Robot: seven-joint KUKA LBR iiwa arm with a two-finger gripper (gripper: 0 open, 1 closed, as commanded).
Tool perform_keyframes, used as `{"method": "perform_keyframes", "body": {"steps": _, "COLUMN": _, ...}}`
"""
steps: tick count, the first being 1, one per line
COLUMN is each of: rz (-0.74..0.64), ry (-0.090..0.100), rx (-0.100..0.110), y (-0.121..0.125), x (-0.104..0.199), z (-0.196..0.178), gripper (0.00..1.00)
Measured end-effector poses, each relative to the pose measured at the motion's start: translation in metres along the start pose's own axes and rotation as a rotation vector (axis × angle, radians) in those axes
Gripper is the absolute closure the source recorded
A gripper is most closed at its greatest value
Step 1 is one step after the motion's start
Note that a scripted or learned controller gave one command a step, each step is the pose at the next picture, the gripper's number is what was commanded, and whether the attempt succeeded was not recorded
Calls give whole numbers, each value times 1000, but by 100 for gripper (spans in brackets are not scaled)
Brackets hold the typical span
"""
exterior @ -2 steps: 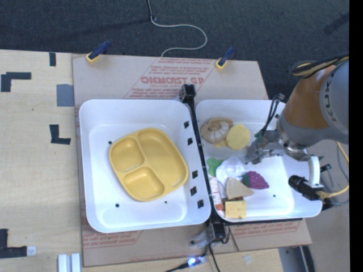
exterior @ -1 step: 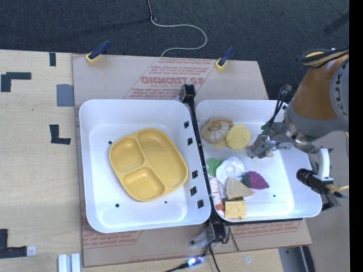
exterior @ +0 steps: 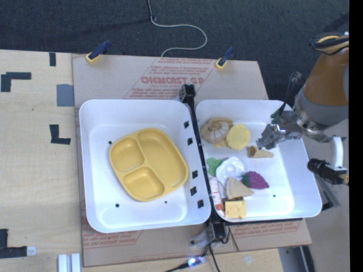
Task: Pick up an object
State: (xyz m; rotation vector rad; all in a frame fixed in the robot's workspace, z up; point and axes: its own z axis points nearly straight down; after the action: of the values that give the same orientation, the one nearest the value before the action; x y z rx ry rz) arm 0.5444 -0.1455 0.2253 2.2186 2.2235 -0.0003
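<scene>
One small brown piece (exterior: 261,152) lies near the right bin's (exterior: 295,200) far right corner — just below the gripper (exterior: 267,140); whether the gripper grasps anything, I cannot tell.

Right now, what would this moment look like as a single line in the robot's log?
gripper: right bin, above small brown piece | nothing seen held | yellow tray: left bin, untouched

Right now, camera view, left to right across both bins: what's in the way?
Yellow divided tray → green piece → round yellow item → purple grapes → gripper
</scene>
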Motion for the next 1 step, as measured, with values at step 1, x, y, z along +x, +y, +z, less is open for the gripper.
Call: {"method": "perform_keyframes", "body": {"steps": 1, "rz": -4, "ry": 3, "rx": 6, "y": -17, "x": 57, "z": 0, "gripper": 100}}
